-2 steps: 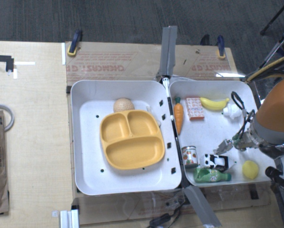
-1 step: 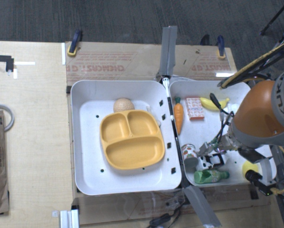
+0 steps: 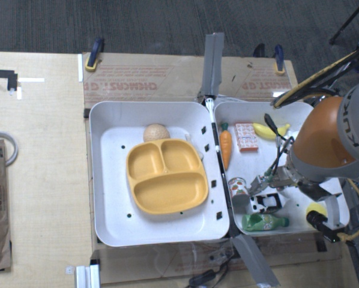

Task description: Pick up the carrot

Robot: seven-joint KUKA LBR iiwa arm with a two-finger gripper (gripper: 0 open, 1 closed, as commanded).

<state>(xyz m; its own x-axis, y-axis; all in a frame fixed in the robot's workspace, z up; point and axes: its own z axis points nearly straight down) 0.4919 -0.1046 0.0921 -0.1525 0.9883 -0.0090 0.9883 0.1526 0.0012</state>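
- The carrot (image 3: 226, 147) lies in the right bin (image 3: 299, 110), close against its left wall. Its green top points to the far side and its thin tip points to the near side.
- The gripper (image 3: 260, 186) hangs low over the middle of the right bin, well apart from the carrot and nearer the front.
- It is too dark and small there to tell how the gripper's tips stand or what it may have hold of.
- The big orange band (image 3: 323, 140) of the arm sits over the right side of that bin.
- A small can (image 3: 238, 186) with a red and white label sits just left of the gripper.
- A green bottle (image 3: 263, 222) lies on its side near the front wall of the right bin.
- A black and white toy (image 3: 267, 203) sits just above the bottle.
- A banana (image 3: 268, 131) and a little red and white box (image 3: 246, 137) lie near the far wall, the box just right of the carrot.
- The left bin (image 3: 101, 179) holds a yellow plate (image 3: 166, 176) with three parts.
- A tan ball (image 3: 156, 132) rests behind the plate, touching its far rim.
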